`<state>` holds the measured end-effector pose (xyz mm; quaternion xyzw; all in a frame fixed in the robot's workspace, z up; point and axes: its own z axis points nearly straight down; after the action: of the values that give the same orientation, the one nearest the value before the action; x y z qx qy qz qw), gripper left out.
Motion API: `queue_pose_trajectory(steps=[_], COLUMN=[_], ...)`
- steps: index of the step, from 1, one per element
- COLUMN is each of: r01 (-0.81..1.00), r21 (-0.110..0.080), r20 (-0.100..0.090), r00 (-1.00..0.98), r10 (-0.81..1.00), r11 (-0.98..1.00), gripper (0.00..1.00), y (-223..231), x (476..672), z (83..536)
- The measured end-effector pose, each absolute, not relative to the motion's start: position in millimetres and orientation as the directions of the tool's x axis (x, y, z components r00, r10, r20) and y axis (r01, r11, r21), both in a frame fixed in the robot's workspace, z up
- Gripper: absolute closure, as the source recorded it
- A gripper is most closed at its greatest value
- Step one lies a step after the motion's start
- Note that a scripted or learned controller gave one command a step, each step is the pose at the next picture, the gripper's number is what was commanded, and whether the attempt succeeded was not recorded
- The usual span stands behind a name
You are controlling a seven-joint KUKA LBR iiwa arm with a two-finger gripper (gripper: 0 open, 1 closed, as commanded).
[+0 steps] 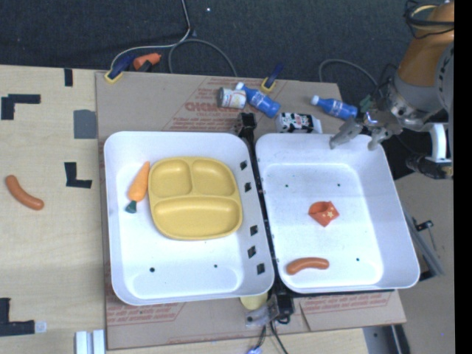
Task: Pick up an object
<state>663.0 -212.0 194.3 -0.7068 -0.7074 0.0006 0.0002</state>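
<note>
The arm (426,65) reaches in over the right bin's (394,190) far right corner. Its claw (359,133) hangs spread wide, holding nothing.

Blue bottles (263,101) and clamps (133,64) lie behind the bins on cardboard (177,113).

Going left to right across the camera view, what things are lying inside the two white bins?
Toy carrot → yellow divided plate → sausage → red piece. The first two lie in the left bin, the last two in the right bin.
</note>
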Motion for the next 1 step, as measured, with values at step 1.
queue_pose_trajectory(steps=[1], r01=[1.000], r21=[-0.001], r20=[-0.001], r00=[0.003], r10=[1.000], r11=[-0.003], gripper=[0.00], y=[-224.4], x=[573.5], z=[80.4])
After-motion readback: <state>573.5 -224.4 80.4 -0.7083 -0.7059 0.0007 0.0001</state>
